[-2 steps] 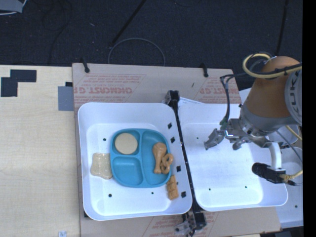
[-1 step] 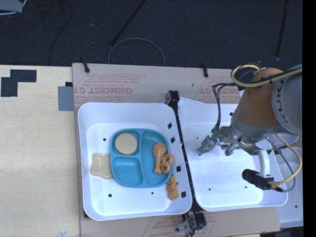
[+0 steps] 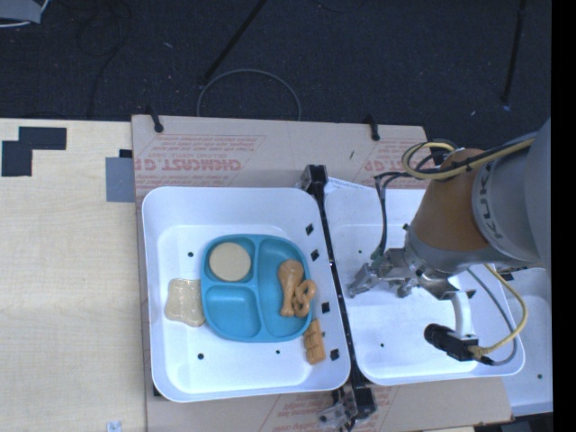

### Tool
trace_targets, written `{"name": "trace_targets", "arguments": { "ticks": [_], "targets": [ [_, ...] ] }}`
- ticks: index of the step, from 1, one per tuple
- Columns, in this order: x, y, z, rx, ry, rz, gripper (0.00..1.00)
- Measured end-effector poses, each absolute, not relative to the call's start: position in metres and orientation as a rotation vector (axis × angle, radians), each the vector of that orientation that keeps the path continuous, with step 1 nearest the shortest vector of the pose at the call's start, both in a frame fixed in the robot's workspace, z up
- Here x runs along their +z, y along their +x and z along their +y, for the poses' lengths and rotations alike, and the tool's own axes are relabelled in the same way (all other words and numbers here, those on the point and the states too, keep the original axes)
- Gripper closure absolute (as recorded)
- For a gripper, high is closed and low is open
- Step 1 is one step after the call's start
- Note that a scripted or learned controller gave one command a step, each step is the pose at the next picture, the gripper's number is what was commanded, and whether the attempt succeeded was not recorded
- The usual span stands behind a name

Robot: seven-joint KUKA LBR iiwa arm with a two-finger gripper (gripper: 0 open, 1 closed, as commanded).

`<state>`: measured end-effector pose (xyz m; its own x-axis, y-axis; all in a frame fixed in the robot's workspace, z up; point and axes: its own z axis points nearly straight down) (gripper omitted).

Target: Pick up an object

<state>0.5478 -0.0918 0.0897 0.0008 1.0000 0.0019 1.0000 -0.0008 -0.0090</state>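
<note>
In the left bin [image 3: 171, 232] a pale piece [image 3: 185, 301] lay at the left, touching a blue tray [image 3: 236, 309]. The tray carried a round beige disc [image 3: 229, 261] and a pretzel [image 3: 295, 287]; a small brown piece [image 3: 314, 342] lay at its lower right corner. Over the right bin [image 3: 396, 367], at the right of the frame, the tool [image 3: 382, 278] hung under the arm [image 3: 468, 210]; whether it was spread or pressed together, I cannot tell.

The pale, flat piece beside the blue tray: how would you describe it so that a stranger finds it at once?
Look in the left white bin, which holds a blue plastic tray with compartments. Just outside the tray's left edge, on the bin floor, lies the pale cream, flat, roughly square piece. Unlike the round beige disc and the brown pretzel-like pieces, it lies outside the tray.
</note>
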Motion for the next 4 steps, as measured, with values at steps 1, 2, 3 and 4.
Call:
{"name": "trace_targets", "arguments": {
  "ticks": [1,2,3,4],
  "targets": [
    [0.103,0.548,-0.094,0.006,-2.226,-2.208,1.00],
    [0.164,0.549,-0.090,-0.001,-2.221,-2.222,1.00],
    [0.207,0.555,-0.092,-0.001,-2.222,-2.222,1.00],
    [0.271,0.554,-0.093,-0.004,-2.223,-2.224,1.00]
  ]
}}
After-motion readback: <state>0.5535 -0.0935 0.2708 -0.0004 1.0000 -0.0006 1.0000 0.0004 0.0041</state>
